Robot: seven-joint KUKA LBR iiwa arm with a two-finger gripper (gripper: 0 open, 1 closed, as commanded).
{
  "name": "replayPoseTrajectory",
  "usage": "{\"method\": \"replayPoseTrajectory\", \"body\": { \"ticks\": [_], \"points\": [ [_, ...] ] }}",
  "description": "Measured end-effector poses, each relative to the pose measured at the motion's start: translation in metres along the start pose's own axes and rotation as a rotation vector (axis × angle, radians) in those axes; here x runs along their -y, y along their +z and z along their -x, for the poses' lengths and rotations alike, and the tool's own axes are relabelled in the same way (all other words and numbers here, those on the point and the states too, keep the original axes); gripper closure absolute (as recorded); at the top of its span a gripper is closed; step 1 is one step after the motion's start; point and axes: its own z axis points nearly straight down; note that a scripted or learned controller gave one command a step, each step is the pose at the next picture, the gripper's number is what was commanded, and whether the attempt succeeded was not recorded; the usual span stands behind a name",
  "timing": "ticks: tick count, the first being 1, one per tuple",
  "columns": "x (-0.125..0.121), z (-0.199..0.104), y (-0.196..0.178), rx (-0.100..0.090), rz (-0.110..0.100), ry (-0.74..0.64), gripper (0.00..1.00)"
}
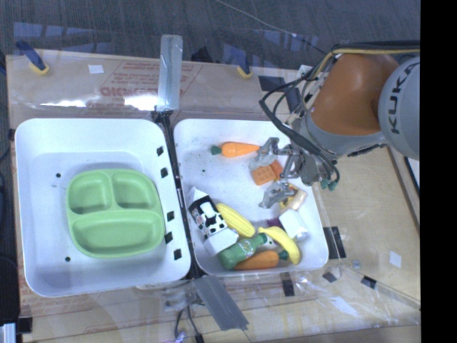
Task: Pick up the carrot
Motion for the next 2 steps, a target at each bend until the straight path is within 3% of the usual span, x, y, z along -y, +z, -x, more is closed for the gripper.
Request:
{"method": "replayPoseTrajectory", "body": {
  "ticks": [1, 2],
  "points": [
    [0.025, 0.06, 0.076, -0.006, 0.003, -0.021, 0.0],
    [0.01, 0.105, 0.119, 0.002, 0.001, 0.294, 0.0]
  ]
}}
